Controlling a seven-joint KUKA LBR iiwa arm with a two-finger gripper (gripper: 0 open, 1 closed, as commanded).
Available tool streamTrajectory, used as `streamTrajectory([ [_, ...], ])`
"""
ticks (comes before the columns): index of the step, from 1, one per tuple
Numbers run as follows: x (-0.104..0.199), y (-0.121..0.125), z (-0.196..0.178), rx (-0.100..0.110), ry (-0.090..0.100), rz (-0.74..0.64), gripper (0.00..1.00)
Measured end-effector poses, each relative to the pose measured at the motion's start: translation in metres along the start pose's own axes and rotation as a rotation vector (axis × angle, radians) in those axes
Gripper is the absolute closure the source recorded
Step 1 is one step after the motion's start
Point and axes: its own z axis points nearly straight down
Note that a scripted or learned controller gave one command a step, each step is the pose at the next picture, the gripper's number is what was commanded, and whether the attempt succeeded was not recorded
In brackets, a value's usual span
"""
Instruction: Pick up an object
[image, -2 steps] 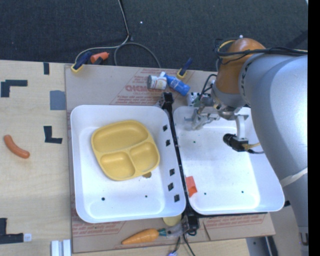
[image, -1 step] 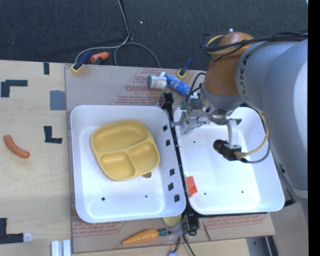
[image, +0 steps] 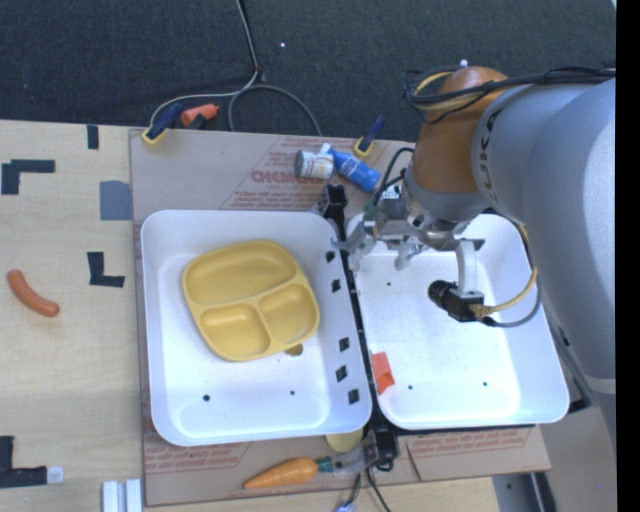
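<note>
The yellow divided plate (image: 252, 298) lies in the left bin (image: 170, 400), centre-left of frame. The tool (image: 382, 252) hangs at the right bin's (image: 500, 400) upper-left corner; whether it's spread or pressed together I cannot tell.

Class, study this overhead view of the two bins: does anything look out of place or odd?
Yes. Several items lie outside the bins: a toy carrot on the board's front edge, a sausage far left on the bench, and a blue-and-white tube behind. The yellow divided plate sits askew in the left bin.
</note>
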Motion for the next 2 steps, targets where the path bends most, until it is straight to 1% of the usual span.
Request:
streamTrajectory([
  [1, -0.064, 0.015, 0.000, -0.001, -0.002, 0.005, 0.00],
  [2, -0.175, 0.047, -0.012, -0.003, -0.007, 0.009, 0.00],
])
